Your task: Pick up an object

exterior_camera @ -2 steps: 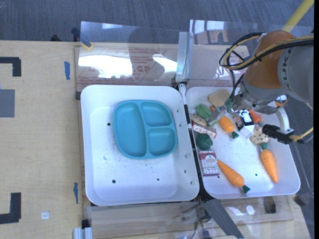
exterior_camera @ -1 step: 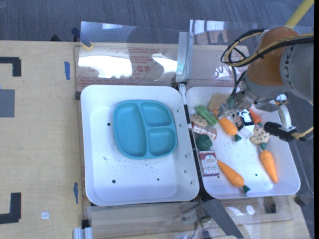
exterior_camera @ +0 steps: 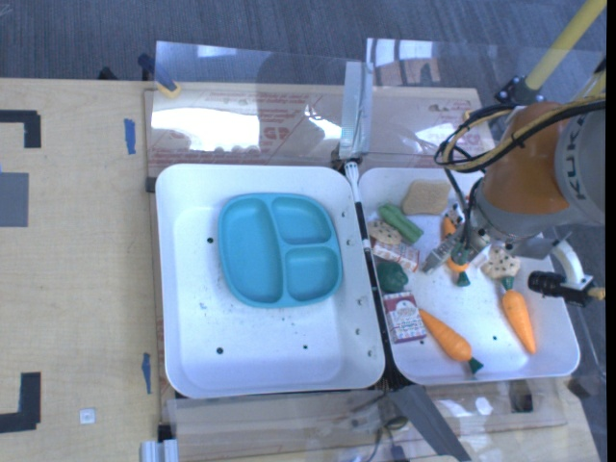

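Note:
The right bin [exterior_camera: 553, 359] holds several small items. Among them are two orange carrots [exterior_camera: 449, 336] [exterior_camera: 520, 320], a red box [exterior_camera: 404, 317], a green pickle-like piece [exterior_camera: 399, 223], a dark green lump [exterior_camera: 391, 276], a tan bread slice [exterior_camera: 426, 198] and a printed packet [exterior_camera: 395, 254]. My gripper [exterior_camera: 455, 253] hangs low over the middle of this bin, under the orange-banded wrist [exterior_camera: 525, 176]. It sits beside a small orange piece [exterior_camera: 448, 227] and a green-tipped bit [exterior_camera: 463, 277]. I see nothing clearly held between its fingers.
The left bin [exterior_camera: 183, 335] carries a blue divided plate [exterior_camera: 281, 248]. A pale spotted block [exterior_camera: 500, 262] lies under the wrist. A metal divider [exterior_camera: 364, 248] separates the bins, and clear panels [exterior_camera: 289, 114] stand behind them. A yellow pole [exterior_camera: 573, 32] crosses the top right.

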Motion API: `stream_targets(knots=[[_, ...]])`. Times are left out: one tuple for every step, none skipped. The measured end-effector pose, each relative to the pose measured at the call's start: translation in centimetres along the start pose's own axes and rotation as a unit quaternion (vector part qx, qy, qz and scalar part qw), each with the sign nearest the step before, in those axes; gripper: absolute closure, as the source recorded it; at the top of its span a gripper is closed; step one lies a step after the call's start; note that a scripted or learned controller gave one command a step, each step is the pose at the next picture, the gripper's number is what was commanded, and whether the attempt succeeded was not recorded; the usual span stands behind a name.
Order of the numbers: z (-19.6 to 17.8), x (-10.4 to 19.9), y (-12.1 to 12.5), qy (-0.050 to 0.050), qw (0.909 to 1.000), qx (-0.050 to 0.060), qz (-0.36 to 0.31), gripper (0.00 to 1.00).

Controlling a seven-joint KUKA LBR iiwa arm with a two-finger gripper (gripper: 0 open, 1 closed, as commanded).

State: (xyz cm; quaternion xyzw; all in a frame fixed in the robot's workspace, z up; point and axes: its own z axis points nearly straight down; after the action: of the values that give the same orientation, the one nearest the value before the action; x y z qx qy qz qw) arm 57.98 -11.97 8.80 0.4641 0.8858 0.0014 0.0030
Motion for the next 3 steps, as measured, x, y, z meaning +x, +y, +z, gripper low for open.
stream_targets(knots=[[0.2,-3.7,8.0,0.001,0.9784,0.004,0.207,1.00],[-2.9,-2.7,6.9,0.001,0.9688,0.002,0.248,1.00],[0.1,-4.4,0.2,0.000,0.9935,0.002,0.114,1.00]])
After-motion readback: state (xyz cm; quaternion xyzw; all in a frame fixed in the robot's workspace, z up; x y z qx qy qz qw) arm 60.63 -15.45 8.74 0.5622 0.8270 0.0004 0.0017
